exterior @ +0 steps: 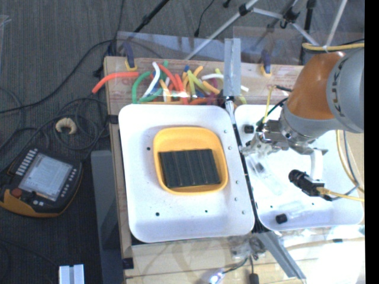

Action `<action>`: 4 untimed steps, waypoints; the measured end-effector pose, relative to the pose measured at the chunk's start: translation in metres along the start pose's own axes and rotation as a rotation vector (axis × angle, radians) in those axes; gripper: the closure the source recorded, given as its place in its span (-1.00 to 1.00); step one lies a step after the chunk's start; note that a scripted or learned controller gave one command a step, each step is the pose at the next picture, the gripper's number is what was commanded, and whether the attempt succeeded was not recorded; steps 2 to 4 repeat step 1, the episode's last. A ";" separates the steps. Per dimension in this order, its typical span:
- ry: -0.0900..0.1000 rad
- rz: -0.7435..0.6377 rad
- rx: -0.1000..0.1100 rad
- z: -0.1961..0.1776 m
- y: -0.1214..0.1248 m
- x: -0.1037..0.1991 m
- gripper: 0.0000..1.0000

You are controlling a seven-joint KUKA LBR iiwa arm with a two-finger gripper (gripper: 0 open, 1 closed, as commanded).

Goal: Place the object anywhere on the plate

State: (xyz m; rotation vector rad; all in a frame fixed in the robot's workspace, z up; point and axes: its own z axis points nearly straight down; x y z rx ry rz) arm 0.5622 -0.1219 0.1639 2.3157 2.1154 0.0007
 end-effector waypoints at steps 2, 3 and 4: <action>-0.018 0.017 -0.004 -0.001 -0.001 -0.015 -1.00; -0.018 0.017 -0.004 -0.001 -0.001 -0.015 -1.00; -0.018 0.017 -0.004 -0.001 -0.001 -0.015 -1.00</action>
